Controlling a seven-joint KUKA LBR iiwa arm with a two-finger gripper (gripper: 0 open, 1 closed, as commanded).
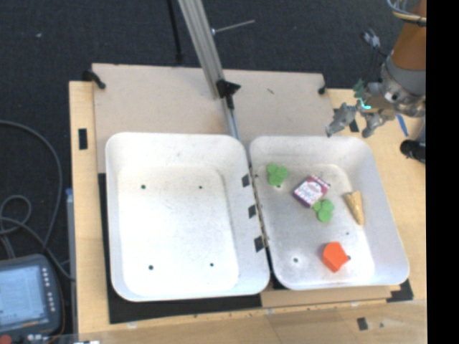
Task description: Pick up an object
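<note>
hand (353, 120) – fingers spread, holding nothing, above far rim of right bin (384, 185) | nearest target – purple-white box (311, 190), mid-bin, lying nearward and left of hand | judged: descend there

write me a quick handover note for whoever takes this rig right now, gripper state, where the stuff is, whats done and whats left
Gripper: above the far rim of the right bin, fingers spread open, holding nothing.
Things: all in the right bin. Green piece near its left wall; purple-and-white box in the middle with a second green piece touching its near corner; tan cone to the right; orange block near the front.
Left bin: nothing to report.
Done: no pick yet; every object lies in the bin.
Left: descend on one object, close, lift. The orange block sits apart from the others, so it looks like the easiest target.
</note>
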